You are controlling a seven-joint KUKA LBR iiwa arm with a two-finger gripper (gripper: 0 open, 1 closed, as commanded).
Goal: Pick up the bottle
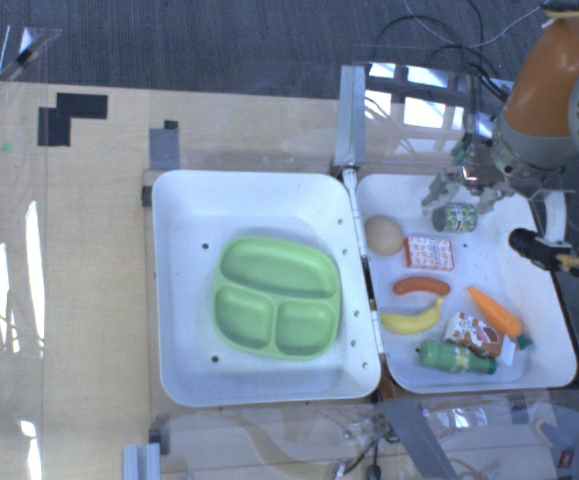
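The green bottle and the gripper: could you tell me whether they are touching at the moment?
Apart. The camera view shows the gripper over the can at the right bin's far end, while the green bottle lies at the near end.

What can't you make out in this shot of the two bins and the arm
- Gripper, camera view: too small and blurred to tell how it stands over the small can.
- Bottle: its label is too small to read, and the carton covers part of its upper side.
- Arm: cut off by the right edge.
- Box: its print is too small to read.
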